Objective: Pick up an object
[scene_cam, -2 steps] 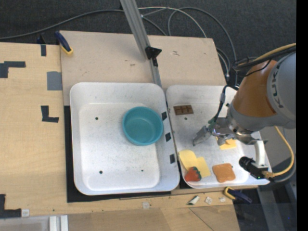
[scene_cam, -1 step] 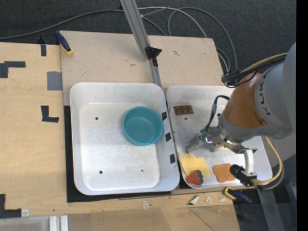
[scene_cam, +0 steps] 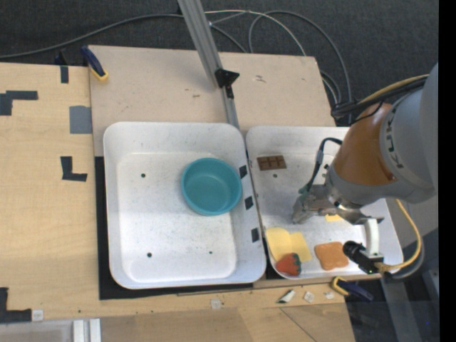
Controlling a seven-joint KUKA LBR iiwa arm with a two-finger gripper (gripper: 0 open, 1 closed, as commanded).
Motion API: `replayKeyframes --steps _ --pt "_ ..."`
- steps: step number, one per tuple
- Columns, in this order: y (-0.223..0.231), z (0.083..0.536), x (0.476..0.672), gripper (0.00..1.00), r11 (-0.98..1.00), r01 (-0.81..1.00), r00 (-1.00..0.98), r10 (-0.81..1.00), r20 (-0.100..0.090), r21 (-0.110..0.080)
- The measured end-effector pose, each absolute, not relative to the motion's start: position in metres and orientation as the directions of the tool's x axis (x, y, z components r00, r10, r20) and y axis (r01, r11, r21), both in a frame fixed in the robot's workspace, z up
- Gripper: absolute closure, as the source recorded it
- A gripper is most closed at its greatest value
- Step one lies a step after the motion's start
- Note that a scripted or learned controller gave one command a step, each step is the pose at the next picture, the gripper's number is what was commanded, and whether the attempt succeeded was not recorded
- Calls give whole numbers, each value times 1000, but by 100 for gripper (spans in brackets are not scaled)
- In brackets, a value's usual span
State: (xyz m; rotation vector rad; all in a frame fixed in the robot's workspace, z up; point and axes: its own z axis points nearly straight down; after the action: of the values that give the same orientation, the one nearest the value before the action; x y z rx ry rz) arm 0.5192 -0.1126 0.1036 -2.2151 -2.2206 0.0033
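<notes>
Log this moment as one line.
gripper: low in right white bin | teal bowl: left bin | grasp: none visible

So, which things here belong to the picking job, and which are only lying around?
Job: gripper; right bin with yellow piece, red piece, orange piece, brown chocolate-like bar; teal bowl in left bin.
Lying about: cables, metal pole.

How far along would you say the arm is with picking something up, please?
Done: the arm has reached into the right bin, and the gripper is low over its floor. In hand: nothing visible between the fingers. Left: grasping and lifting. The yellow piece, strawberry, orange piece and brown square lie in the bin; the teal bowl sits in the left bin.
</notes>
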Motion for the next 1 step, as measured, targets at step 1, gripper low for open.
replayKeyframes --steps 1 --pt "-109 165 524 100 2 1000 -2 1000 -1 4"
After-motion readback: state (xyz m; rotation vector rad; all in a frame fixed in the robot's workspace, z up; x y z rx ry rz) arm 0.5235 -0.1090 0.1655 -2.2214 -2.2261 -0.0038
